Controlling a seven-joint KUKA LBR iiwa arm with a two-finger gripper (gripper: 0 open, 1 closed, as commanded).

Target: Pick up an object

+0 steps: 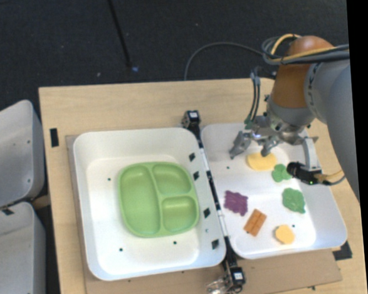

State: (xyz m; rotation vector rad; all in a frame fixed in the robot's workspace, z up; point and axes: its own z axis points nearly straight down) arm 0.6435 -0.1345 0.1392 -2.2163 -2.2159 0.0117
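In the right bin (328, 227) I count six small pieces, all lying flat on the white floor. A pale yellow piece (261, 162) sits farthest back. Just right of it is a small green piece (280, 173), with a bigger green piece (293, 199) nearer me. A purple, ragged-edged piece (235, 202) lies by the bin's left wall. An orange block (255, 222) rests at a slant just beside it, and a round yellow piece (284, 234) lies nearest the front rim.
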